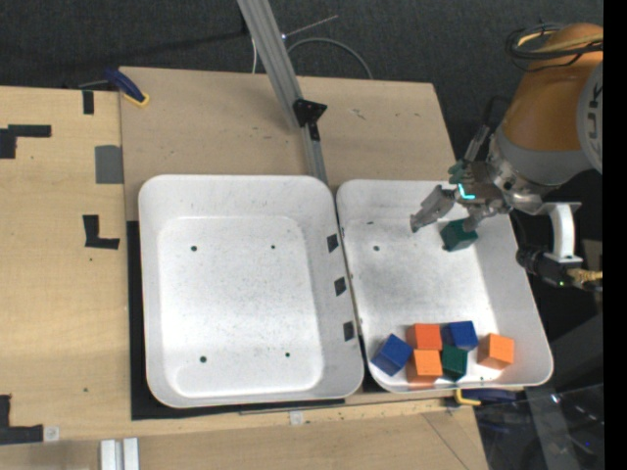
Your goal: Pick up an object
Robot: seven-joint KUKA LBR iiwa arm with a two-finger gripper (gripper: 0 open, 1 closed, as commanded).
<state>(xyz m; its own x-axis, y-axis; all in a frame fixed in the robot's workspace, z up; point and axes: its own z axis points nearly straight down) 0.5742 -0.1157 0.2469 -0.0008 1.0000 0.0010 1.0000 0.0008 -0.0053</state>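
A dark green block [458,235], matte and boxy, sits clamped at the gripper [453,219], raised over the far part of the right bin [392,262]; one metal finger [428,211] juts leftward. The bin is smooth white plastic, speckled. Along its near edge cluster two blue cubes [392,352], three orange cubes [427,337] and a green cube [454,360]. The arm [554,106] is cut off at the right; its lettering is unreadable. The left bin [235,292] has rounded corners.

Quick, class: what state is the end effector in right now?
End effector: above the right bin, beside a dark green block; open or shut cannot be told.
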